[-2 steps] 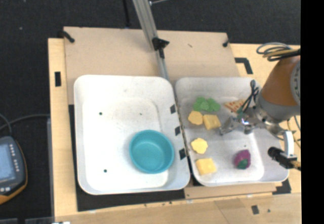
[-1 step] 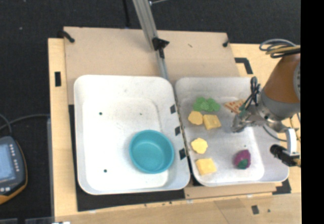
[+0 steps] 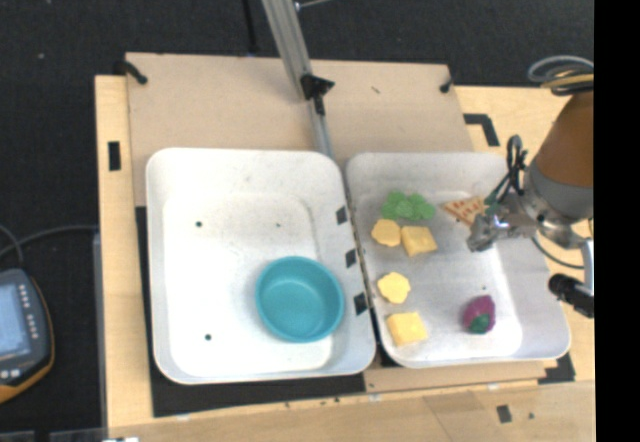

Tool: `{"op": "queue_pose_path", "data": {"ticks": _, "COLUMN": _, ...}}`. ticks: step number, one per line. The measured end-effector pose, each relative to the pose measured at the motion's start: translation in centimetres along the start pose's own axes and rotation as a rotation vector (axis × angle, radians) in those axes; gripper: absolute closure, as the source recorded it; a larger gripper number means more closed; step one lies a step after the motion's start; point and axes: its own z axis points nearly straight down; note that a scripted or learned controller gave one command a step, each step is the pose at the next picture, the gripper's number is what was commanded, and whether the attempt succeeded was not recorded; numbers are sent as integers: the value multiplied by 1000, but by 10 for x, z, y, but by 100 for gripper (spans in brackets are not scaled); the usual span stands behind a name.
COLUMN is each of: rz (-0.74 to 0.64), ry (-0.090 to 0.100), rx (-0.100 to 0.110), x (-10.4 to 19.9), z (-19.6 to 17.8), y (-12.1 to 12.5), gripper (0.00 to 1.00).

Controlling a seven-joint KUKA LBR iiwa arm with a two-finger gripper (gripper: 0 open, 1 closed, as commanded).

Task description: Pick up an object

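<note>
From above, at a slant: my arm (image 3: 568, 145) enters from the right, orange band above the grey wrist, and my gripper (image 3: 484, 228) hangs over the right bin (image 3: 440, 168), low in its upper right part. Whether it is spread or pressed together I cannot tell; it reads only as a small grey shape. It sits just beside a small orange-tan striped piece (image 3: 460, 208) lying near the bin's upper middle, close enough that touching or apart cannot be settled. Nothing can be seen gripped. Left of that piece lies a green leafy object (image 3: 408, 205). Just below it are two yellow pieces side by side, a rounded yellow piece (image 3: 386, 233) and a yellow block (image 3: 419, 241), which appear to touch. Lower down, a yellow lump (image 3: 394, 287) sits alone, and below it a pale yellow wedge (image 3: 407, 329) near the bin's front edge. A purple object with a green end (image 3: 480, 314) rests toward the front right, well apart from the yellows (probably a toy fruit, too small to name). The left bin (image 3: 200, 190) bears a blue bowl (image 3: 299, 298), upright, in its front right part. A grey metal pole (image 3: 280, 20) slants in from the top toward the gap between the bins.
</note>
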Motion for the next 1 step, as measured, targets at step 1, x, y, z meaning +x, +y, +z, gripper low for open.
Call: {"op": "queue_pose_path", "data": {"ticks": 1, "rz": -1, "ry": -1, "rx": -5, "x": -2, "z": -54, "y": 2, "gripper": 100}}
